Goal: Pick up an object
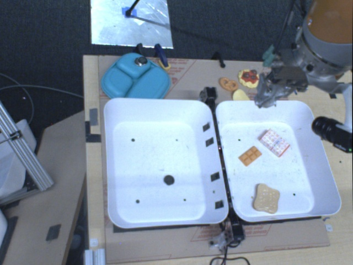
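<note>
The right bin holds three small things: a pink-and-white checkered block, an orange waffle piece and a tan toast-shaped piece near its front. A small dark disc lies in the left bin. My gripper hangs over the far rim of the right bin, above and behind the checkered block. I see nothing held in it.
Behind the left bin lies a blue divided plate. Toy foods sit behind the right bin: an orange piece, a red-and-yellow one and a pale yellow one. A silver sheet lies at the back.
</note>
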Action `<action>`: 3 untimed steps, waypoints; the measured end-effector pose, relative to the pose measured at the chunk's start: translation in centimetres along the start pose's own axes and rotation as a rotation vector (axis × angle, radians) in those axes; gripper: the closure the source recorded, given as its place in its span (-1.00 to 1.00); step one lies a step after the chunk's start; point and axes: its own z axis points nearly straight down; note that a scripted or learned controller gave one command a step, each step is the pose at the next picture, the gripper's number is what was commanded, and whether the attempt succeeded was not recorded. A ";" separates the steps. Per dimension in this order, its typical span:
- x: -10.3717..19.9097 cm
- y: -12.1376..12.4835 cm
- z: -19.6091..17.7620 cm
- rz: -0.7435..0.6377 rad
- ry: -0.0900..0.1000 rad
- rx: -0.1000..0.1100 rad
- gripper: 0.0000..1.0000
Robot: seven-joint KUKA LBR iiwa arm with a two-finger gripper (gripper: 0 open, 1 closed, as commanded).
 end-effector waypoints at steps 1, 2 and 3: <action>6.2 -1.0 7.7 -0.005 -0.002 0.025 1.00; 5.9 -0.9 6.3 -0.008 -0.002 0.016 1.00; 5.9 -0.8 5.1 -0.013 -0.001 0.013 1.00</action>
